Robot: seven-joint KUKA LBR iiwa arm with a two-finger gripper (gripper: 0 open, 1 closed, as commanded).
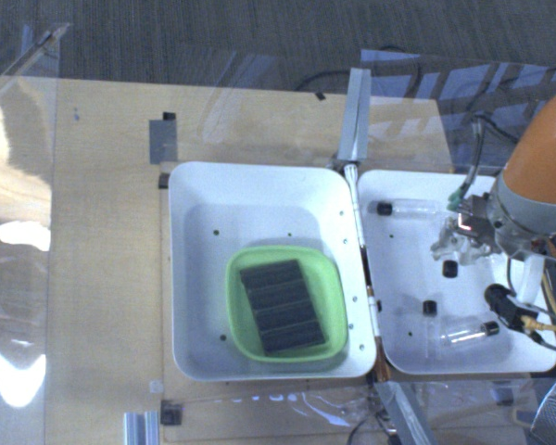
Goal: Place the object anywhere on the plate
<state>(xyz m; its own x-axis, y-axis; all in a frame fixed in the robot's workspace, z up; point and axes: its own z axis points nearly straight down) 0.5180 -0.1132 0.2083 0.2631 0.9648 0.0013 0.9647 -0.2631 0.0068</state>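
While gripper (449,239) hovers rightward, dark object (281,306) lies on plate (239,276).

Overhead view of the worktop (93,248). The left bin (195,211) holds a green plate (329,286) bearing a dark ribbed block (280,306). The gripper (456,239) hangs over the right bin (398,341), among clear tubes (463,332).

Two bins side by side on the surface

The left bin (195,248) holds a plate (239,290) toward its near edge, with a ridged block (280,306) lying on it. The right bin (398,350) holds small tubes (408,209) near its far and near edges; the tool (459,239) hangs over its right side.
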